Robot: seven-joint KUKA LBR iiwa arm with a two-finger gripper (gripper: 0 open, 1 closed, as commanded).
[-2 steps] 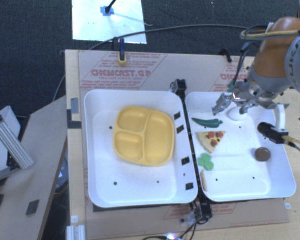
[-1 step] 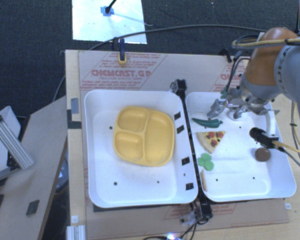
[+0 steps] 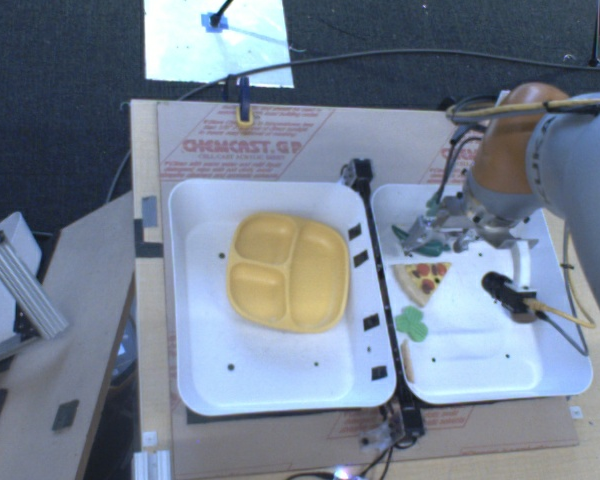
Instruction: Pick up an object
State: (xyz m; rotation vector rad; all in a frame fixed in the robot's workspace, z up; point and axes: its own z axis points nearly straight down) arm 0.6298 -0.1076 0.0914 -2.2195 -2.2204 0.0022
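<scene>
Left bin point(image 3: 195, 298): one yellow plate point(image 3: 287, 271). Right bin point(image 3: 500, 368): one pizza slice point(image 3: 423, 279), one green leaf point(image 3: 411, 322). Gripper point(image 3: 417, 238) just on the slice's far side, can't tell its grip.

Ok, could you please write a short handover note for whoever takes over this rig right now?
Gripper: low in the upper left part of the right bin, just beyond the pizza slice. I cannot tell whether it is open or shut.
Things: the pizza slice lies flat in the right bin near the divider, with a small green piece nearer the front of the bin. A yellow divided plate lies in the left bin.
Done: the arm is at the right bin; every object lies in its bin.
Left: grasp one object, probably the pizza slice, and lift it.
</scene>
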